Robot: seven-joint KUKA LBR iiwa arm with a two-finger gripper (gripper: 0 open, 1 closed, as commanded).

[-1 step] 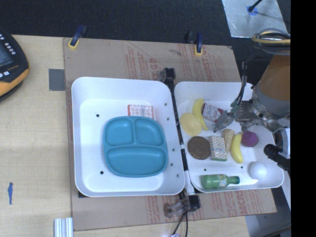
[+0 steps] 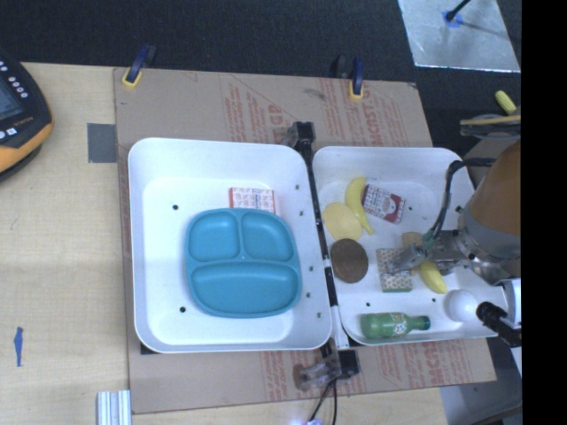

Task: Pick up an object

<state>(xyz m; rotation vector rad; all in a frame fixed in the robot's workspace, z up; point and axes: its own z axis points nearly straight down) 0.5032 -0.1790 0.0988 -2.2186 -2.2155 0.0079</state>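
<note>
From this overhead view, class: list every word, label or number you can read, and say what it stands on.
None can be read for certain.
Red print on the cardboard sheet: blurred.
Red-and-white packet: label too small.
Green bottle: label too small.
Small box behind the blue divided plate: print blurred.

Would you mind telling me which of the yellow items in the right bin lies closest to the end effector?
The small yellow piece just beside the end effector, near the patterned packet; the banana and the lemon-like piece lie farther left.

plate (image 2: 244, 262) in left bin (image 2: 151, 237)
</note>
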